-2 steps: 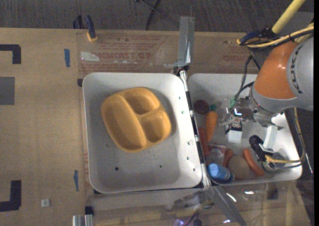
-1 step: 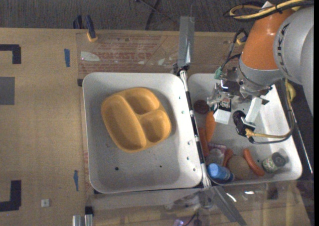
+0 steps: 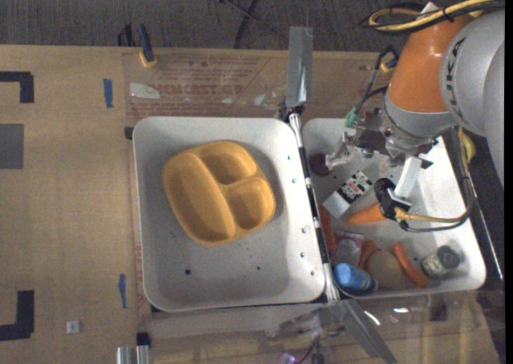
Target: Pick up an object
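Brown wooden tabletop [image 3: 72, 194] carries two shallow white bins side by side, with dark carpet and a loop of cable beyond its far edge. Lying alone in the left bin [image 3: 152, 218] is a yellow divided plate [image 3: 218, 192]. The right bin [image 3: 449, 186] is crowded along its near side with a blue-capped bottle [image 3: 350, 277], a tan rounded lump [image 3: 386, 268], an orange stick [image 3: 409, 264] and a small dark-lidded jar [image 3: 442, 260]. Further in are an orange cone [image 3: 365, 214], a small black-and-white block [image 3: 353, 188] and a dark red disc [image 3: 319, 163] near the dividing wall. The grey arm with its orange band [image 3: 421, 66] reaches over this bin's far half, and the pincer [image 3: 345, 154] hangs above the floor between the disc and the block. Nothing can be seen held in it, and whether it is open or closed cannot be told from this angle. By my reading the step in hand is the approach, with the pick itself not yet done. The block and the disc lie nearest and look the likeliest targets. The next move calls for settling squarely over one of them and coming down clear of the bin wall and the cone, since the things sit close together and a slanted descent could nudge a neighbour.
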`<state>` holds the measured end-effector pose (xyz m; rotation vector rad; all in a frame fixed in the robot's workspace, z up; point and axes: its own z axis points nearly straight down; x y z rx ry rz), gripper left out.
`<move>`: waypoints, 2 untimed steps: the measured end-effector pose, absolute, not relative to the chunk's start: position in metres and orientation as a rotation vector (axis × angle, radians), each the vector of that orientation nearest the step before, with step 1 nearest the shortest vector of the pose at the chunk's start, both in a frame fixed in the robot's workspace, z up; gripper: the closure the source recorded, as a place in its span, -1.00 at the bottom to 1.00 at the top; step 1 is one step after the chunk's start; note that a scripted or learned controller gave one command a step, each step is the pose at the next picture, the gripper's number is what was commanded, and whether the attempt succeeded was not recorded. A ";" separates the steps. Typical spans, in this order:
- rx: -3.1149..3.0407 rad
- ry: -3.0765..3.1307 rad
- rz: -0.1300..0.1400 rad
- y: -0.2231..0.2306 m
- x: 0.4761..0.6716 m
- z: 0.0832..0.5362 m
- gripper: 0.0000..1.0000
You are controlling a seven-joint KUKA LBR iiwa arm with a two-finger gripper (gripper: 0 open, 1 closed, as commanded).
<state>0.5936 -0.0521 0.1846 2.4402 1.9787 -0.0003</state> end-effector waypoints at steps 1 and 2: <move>2.436 1.981 0.001 -0.051 0.594 0.195 1.00; 2.617 1.743 -0.003 -0.101 0.479 0.190 1.00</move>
